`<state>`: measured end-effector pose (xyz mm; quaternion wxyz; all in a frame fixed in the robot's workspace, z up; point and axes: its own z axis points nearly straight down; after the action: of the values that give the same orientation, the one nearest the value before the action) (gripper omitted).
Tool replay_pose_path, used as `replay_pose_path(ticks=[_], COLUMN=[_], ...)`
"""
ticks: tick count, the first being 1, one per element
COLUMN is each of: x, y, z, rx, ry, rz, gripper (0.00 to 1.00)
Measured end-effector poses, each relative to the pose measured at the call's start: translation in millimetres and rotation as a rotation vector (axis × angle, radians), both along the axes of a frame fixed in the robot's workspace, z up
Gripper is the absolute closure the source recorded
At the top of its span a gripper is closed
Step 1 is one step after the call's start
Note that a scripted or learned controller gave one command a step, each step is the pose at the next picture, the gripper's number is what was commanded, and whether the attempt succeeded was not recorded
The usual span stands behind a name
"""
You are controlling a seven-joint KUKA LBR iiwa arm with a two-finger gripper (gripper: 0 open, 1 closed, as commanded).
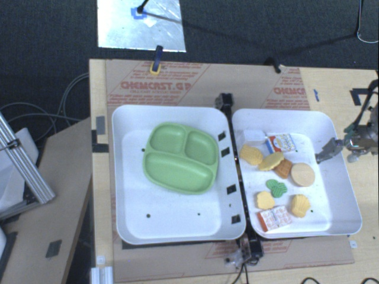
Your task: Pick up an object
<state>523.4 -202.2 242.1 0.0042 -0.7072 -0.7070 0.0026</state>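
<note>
The right bin (340, 191) holds several play-food pieces. Among them are a yellow lump (251, 155), a tan round disc (303, 174), a brown cookie (284, 169), a green piece (276, 187), a yellow ridged piece (300, 205) and two red-and-white packets (275, 219) (280, 142). My gripper (339, 147) hangs over the bin's right rim, to the right of the tan disc and apart from every piece. Nothing is seen in its grasp.
The left bin (133, 218) holds a green divided plate (180, 157). Black clips run along the seam between the bins (232, 161). A metal sheet (141, 16) lies beyond the bench, and an aluminium frame (23, 170) stands at the left.
</note>
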Motion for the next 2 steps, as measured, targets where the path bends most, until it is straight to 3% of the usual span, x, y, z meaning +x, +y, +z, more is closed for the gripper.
replay_pose_path(ticks=[1,2], x=[2.6,-1.8], y=[0.6,1.7], z=[6.0,-56.0], rx=[-0.003,-0.001], ry=[-0.011,-0.006], rz=[0.004,0.002], gripper=[0.00,0.00])
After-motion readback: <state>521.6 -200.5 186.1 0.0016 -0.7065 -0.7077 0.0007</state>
